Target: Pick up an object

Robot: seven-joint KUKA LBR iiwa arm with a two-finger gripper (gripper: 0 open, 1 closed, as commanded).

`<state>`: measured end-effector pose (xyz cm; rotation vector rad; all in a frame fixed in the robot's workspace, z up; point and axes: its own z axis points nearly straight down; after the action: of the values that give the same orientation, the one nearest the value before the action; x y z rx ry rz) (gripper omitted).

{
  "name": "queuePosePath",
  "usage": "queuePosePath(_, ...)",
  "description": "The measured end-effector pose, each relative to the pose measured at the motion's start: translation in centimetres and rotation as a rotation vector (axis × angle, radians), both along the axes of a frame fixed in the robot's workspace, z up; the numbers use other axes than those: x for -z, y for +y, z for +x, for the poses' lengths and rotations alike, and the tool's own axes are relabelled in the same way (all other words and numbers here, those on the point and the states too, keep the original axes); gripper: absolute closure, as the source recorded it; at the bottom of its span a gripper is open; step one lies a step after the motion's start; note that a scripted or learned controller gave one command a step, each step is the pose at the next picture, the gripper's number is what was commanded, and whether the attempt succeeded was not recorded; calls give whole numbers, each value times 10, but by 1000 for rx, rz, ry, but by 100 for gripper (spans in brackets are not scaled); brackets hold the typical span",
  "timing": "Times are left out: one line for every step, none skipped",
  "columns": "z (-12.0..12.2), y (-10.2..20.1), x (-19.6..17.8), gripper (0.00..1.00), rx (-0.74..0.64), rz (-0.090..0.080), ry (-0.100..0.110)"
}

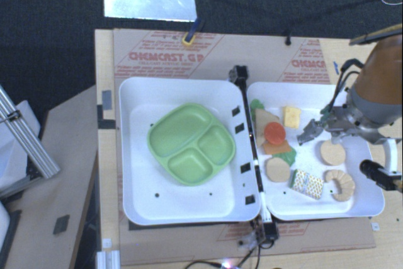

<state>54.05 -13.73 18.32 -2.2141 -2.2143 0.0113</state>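
Where the arm reaches in from the right, we see its jaws hanging over the right bin, the gripper pointing left toward the cluster of play food. The fingers look slightly parted with nothing between them, so we read the jaws as open and not gripping anything.

Just left of the fingertips lies a red tomato-like round, resting on an orange wedge beside a green leaf piece. A yellow cheese block sits above them, and a tan slice lies to its left. Below the jaws we find a round tan cookie; nearer the front edge are another tan round, a patterned packet and a ridged croissant shape.

In the left bin a green divided plate lies tilted across the middle. Both bins rest on a cardboard sheet covering the bench.
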Motion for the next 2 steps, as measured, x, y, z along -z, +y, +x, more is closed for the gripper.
queuePosePath(3,0,-7,0,-3,-2,-13)
queuePosePath(-2,0,52,0,-1,-2,-13)
